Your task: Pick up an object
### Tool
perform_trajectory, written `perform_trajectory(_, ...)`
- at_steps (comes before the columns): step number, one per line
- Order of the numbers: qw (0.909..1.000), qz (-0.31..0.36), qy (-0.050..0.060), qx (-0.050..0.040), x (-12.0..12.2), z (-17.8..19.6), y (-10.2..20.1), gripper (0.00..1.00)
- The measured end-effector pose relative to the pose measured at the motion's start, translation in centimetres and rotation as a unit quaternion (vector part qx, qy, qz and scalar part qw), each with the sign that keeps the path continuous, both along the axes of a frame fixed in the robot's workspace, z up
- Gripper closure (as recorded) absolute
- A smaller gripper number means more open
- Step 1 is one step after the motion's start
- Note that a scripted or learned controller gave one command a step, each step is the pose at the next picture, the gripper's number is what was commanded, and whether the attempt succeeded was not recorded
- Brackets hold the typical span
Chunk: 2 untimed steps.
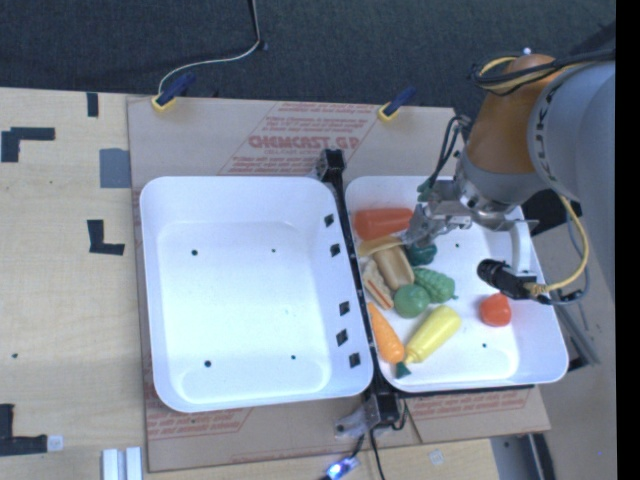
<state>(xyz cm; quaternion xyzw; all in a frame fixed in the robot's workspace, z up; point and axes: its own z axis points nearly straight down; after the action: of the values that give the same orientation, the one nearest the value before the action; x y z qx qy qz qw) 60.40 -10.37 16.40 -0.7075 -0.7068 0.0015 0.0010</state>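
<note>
Wooden bench [60, 298], cardboard sheet [290, 148], two white bins [240, 298], dark floor [120, 18].

Toys [415, 298] — all in right bin [530, 363]

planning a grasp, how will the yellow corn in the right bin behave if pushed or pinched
The yellow corn looks smooth and tapered, so it would probably slip from a pinch. Its rounded body may roll if pushed. It lies against the carrot, which could shift too.

Two white bins [240, 198] are seen on brown cardboard [290, 138] printed in red, and in the right one an orange carrot [385, 335], a yellow corn cob [432, 333], a green lumpy piece [412, 300] and a red tomato [495, 310] (small, round) are found.
</note>
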Motion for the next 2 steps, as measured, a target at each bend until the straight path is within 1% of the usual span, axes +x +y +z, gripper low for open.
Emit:
perform_trajectory(1,1.0,0.001,-0.001,0.0003,0.2,-0.2,0.1,0.0)
perform_trajectory(2,1.0,0.001,-0.004,0.0002,5.9,-6.7,-0.6,0.0)
